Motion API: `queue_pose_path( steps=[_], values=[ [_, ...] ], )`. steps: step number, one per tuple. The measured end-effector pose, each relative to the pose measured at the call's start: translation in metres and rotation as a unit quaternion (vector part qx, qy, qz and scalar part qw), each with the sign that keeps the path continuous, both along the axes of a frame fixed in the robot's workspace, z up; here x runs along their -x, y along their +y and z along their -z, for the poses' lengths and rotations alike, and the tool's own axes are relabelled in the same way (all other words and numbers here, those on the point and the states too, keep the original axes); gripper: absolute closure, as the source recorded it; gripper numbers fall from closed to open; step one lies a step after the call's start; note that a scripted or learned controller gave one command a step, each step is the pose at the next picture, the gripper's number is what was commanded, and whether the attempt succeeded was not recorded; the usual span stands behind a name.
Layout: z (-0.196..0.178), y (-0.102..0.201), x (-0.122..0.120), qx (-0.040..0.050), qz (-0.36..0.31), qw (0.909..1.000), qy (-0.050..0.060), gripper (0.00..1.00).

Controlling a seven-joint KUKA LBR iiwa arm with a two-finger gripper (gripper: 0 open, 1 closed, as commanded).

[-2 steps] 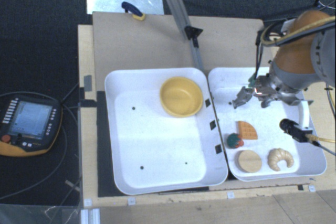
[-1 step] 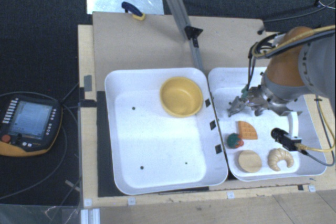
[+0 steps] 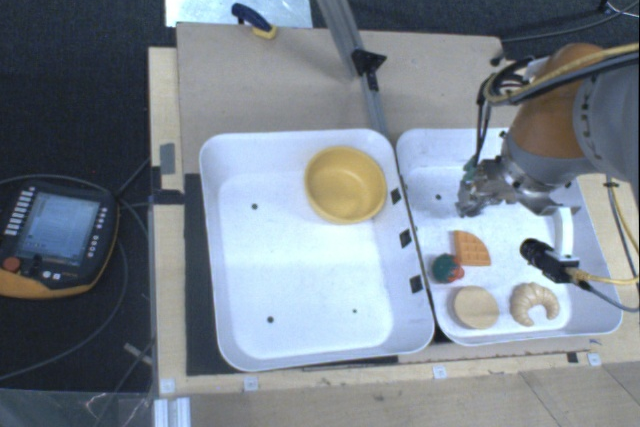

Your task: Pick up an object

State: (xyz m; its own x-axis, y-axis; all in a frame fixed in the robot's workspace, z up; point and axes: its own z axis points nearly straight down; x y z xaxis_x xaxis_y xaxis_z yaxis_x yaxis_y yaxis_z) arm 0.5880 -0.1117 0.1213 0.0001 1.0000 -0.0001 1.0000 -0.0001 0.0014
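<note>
Across the bench, two white bins are set side by side. A yellow bowl is kept in the left bin; the pickable food items are grouped at the near end of the right bin — waffle piece, croissant, round biscuit, small green-and-red item. The gripper is positioned just beyond the waffle piece; nothing is seen between its jaws, and their opening cannot be told.

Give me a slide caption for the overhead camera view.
End effector hovers over right bin above toy foods; yellow bowl sits in left bin.
</note>
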Motion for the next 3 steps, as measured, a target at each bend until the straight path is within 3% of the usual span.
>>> queue_pose_path(
  steps=[3],
  values=[
    [-0.137,0.002,0.000,0.0002,0.000,1.0000,-0.001,1.00]
  ],
)
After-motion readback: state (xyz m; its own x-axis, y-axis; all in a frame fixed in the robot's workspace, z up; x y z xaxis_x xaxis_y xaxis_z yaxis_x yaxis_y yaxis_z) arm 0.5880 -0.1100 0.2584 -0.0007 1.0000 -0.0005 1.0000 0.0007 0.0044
